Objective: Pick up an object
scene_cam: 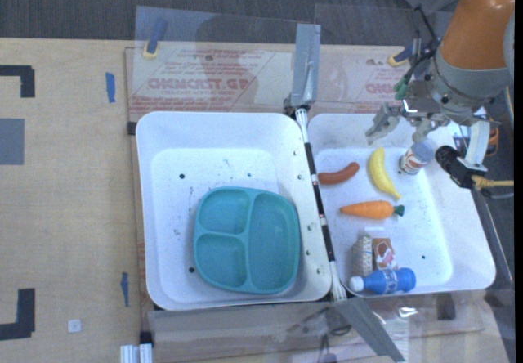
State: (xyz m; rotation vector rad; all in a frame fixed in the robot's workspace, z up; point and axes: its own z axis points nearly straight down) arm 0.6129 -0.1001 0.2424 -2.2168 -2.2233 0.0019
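Starting left, a teal divided plate (pixel 247 240) lies in the left bin (pixel 155 149). In the right bin (pixel 466 263): sausage (pixel 338 174), banana (pixel 381 172), carrot (pixel 369 209), snack packet (pixel 374 254), blue bottle (pixel 384 280). The gripper (pixel 398 119), fingers spread and holding nothing, hovers at the banana's twelve o'clock; the arm partly hides a small can (pixel 413 161).

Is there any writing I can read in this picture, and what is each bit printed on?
"CHUCKIT.GP", roughly, in faded red letters that are partly blurred, on the clear panel behind the left bin.
Red lettering on the clear panel behind the right bin: too blurred to read.
Snack packet print: too small to read.
Blue bottle label: too small to read.
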